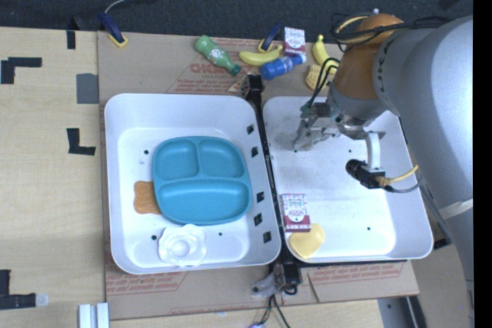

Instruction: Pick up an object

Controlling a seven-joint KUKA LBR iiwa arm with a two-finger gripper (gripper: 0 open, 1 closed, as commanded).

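Objects in right bin (400,242): small carton (295,213), yellow piece (306,241). My gripper (309,136) hovers apart from both; finger state: cannot tell.

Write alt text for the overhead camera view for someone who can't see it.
A grey robot arm's gripper hangs over the right white bin, which holds a small carton and a yellow piece. The left bin holds a blue divided plate.

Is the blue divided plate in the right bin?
No, the blue divided plate lies in the left bin, partly covering an orange item.
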